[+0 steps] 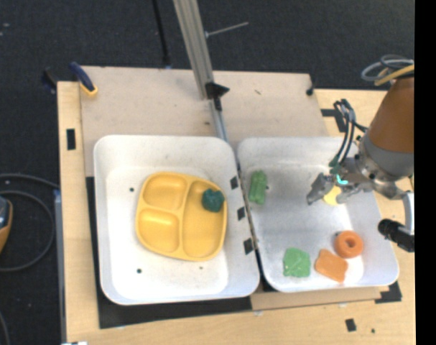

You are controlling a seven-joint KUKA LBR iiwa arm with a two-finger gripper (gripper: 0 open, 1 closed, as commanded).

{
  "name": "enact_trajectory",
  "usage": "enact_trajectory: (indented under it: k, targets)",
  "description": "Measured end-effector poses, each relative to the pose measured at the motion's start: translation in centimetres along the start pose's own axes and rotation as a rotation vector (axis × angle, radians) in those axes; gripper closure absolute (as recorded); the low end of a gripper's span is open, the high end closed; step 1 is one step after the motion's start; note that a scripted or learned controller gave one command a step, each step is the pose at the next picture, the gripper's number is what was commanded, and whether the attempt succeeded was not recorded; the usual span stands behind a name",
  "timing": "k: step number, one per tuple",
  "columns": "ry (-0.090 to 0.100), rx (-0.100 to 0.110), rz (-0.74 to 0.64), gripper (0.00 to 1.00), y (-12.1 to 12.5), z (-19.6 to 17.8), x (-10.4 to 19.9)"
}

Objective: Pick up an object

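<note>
My gripper (333, 192) hangs low over the upper right part of the right bin (289, 157). Its fingers stand open on either side of a small yellow object (333, 198), which is mostly hidden beneath it. An orange ring (349, 244) and an orange block (331, 266) lie near the bin's front right corner. A green lump (297, 262) lies beside the block, and a green oblong piece (257, 187) rests by the bin's left wall.
The left bin (117, 164) holds a yellow divided plate (171, 218) with a dark teal object (212, 200) in its upper right compartment. A metal post (196, 42) rises behind the bins. Cables (345, 131) trail off the arm.
</note>
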State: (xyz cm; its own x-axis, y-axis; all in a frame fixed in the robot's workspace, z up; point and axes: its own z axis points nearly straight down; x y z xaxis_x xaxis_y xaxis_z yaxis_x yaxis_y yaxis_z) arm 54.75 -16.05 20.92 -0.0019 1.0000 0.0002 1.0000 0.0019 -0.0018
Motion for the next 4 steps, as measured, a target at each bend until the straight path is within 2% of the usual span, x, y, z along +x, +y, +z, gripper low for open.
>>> enact_trajectory:
  k: [1,2,3,4]
  targets:
    - [-0.001,-0.003,0.000,0.00,0.1,-0.1,0.0]
    - [-0.001,0.002,0.002,0.00,0.1,6.1,-0.5]
    - [-0.002,-0.004,0.004,0.00,0.2,11.0,-0.6]
    - [0.001,-0.008,0.005,1.00,0.4,9.5,-0.6]
